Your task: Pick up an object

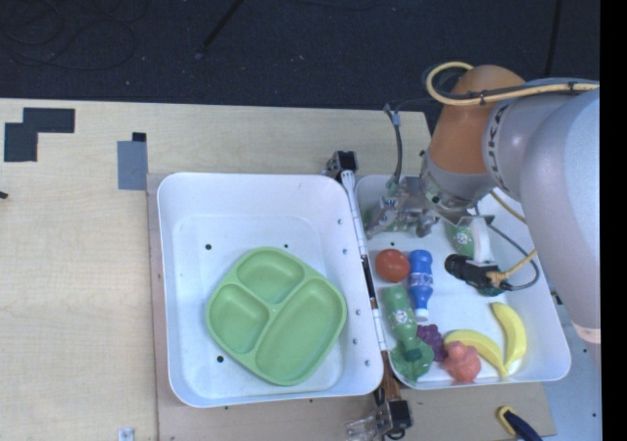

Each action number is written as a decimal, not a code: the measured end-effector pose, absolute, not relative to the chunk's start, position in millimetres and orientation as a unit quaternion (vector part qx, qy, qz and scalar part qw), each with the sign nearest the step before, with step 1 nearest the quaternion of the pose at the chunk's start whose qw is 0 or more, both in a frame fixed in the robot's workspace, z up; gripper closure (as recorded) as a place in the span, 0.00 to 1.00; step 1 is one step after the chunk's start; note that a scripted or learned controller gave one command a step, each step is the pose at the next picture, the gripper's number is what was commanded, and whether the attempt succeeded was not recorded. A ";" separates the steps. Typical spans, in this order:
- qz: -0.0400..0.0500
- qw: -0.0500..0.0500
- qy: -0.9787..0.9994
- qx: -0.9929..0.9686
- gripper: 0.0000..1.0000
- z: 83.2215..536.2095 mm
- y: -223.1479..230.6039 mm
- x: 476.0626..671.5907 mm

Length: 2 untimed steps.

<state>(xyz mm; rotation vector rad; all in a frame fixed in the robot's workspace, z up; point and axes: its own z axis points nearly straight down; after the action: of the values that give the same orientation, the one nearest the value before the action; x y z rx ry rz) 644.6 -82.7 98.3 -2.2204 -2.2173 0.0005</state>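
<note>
I had the pincer low at the right bin's eleven o'clock corner, its state beyond my telling, nothing lifted yet, with the tomato and bottle just below at six o'clock.

The arm has a broad, smooth, pale grey casing with a soft sheen. At about ten o'clock from that bulk sits a rounded orange band, dome-like and matte. A cream-yellow cable loops over the orange section and runs off toward three o'clock along the grey shell. Below the band, toward seven o'clock, the wrist narrows into dark grey metal fittings, and the gripper is a cluster of small silvery-grey parts with thin wires.
</note>
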 end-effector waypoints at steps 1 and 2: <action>0.001 0.001 -0.707 -0.707 0.00 87.8 -82.1 643.9; 0.001 0.001 -0.707 -0.707 0.00 87.8 -82.1 643.9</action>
<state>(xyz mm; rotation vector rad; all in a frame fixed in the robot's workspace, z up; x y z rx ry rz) 643.9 -82.1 87.8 -2.2202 -2.2192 0.0027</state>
